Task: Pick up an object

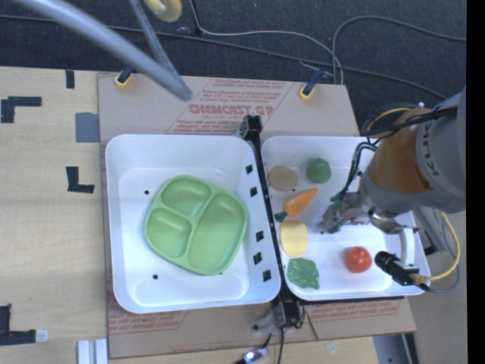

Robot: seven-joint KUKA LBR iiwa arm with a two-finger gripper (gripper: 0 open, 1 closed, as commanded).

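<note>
Tomato (pixel 358 259) in right bin (pixel 337 293).

The arm (pixel 424 165) is cut off by the right edge and covers part of the right bin (pixel 333 293). A blurred grey pole (pixel 91 29) crosses the top left corner

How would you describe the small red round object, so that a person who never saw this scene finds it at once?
Look in the right white bin, near its front edge. The small red round object, like a tomato, lies there, right of the green leafy piece. It is the one red thing; its neighbours are green, yellow or orange.
</note>
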